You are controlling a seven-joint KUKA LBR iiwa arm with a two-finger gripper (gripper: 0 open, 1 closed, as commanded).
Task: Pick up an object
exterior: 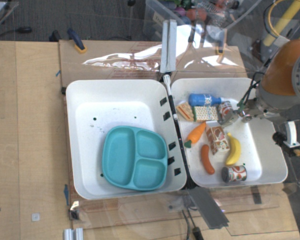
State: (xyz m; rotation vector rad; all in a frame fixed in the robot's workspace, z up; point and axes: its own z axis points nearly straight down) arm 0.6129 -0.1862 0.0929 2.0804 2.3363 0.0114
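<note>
Camera view: we see the gripper low in the right bin, by the blue bottle & cracker pack; can't tell its state. Carrot, banana, sausage, can lie nearby. Left bin holds a teal tray.

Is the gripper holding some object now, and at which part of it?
It cannot be told. The gripper is low in the right bin, near the blue bottle, but no object shows between its fingers.
</note>
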